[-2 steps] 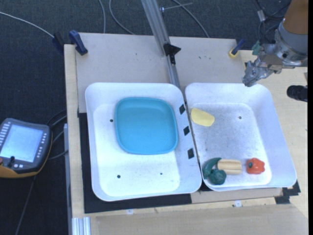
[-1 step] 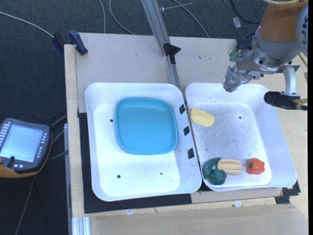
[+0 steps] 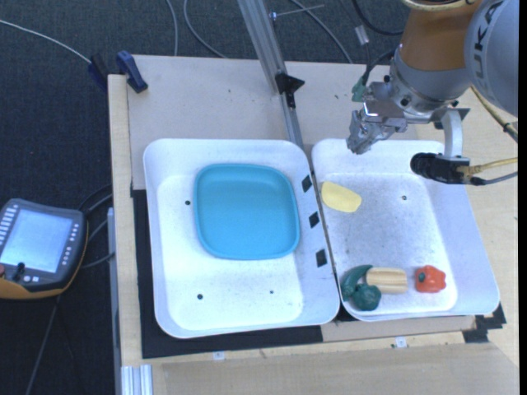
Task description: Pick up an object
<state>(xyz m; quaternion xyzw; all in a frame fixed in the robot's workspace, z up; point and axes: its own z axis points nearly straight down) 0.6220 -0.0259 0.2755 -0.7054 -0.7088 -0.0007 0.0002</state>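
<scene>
The right bin [image 3: 461, 237] holds a pale yellow piece [image 3: 340, 197] near its far left corner. Along its near edge lie a dark green object [image 3: 360, 288], a tan cylinder [image 3: 386, 280] and a red tomato-like object [image 3: 429, 279]. My gripper [image 3: 361, 141] hangs over the far left edge of the right bin, above and slightly right of the yellow piece. I see nothing between its fingers.
A blue square plate [image 3: 246, 211] lies in the left bin [image 3: 165, 303]. A metal pole [image 3: 263, 39] slants up from between the bins' far ends. A black camera unit [image 3: 436, 167] hangs beside the wrist. A teach pendant [image 3: 37, 245] lies off the bench at left.
</scene>
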